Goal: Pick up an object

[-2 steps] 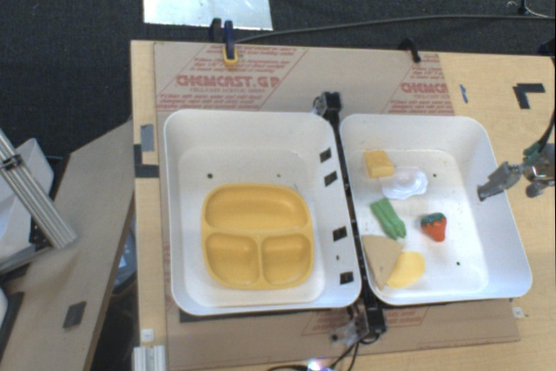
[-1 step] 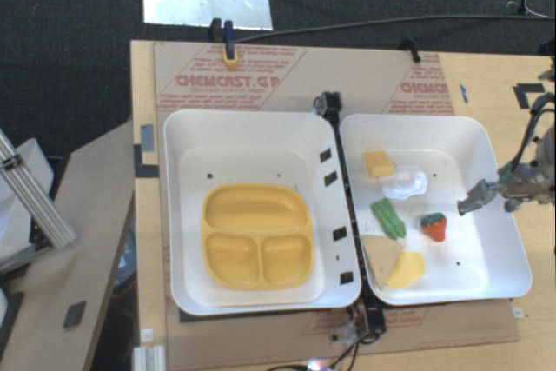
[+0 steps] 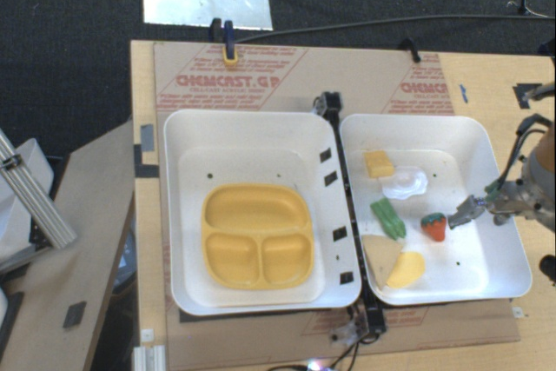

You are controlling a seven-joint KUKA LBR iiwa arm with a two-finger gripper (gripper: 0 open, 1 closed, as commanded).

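Fingers [image 3: 462, 211]: state undeterminable; the dark tips are small and blurred, and nothing can be seen held between them. They point toward the strawberry and end just beside it; contact cannot be confirmed.

Gripper [image 3: 467, 210]: reaches in over the outer side of the right bin [image 3: 504, 269], on the far side of the strawberry from the divider between the bins.

Strawberry [image 3: 434, 227]: red toy fruit with green top, lying on the right bin's floor. All positions below are given relative to it.

Green vegetable piece [image 3: 388, 218]: just beside the strawberry, on its divider side, lying slantwise.

Clear plastic wrapper [image 3: 407, 183]: crumpled, near the strawberry, toward the bin's back wall.

Yellow block [image 3: 378, 163]: beyond the wrapper from the strawberry, toward the back wall and the divider.

Yellow banana-like piece [image 3: 406, 270]: near the strawberry, toward the bin's front wall.

Tan flat piece [image 3: 377, 248]: front-and-divider side of the strawberry, touching or overlapped by the banana-like piece.

Left bin [image 3: 187, 187]: well apart from the strawberry, across the divider.

Yellow divided tray [image 3: 257, 235]: three compartments, lying flat in the left bin, well apart from the strawberry.
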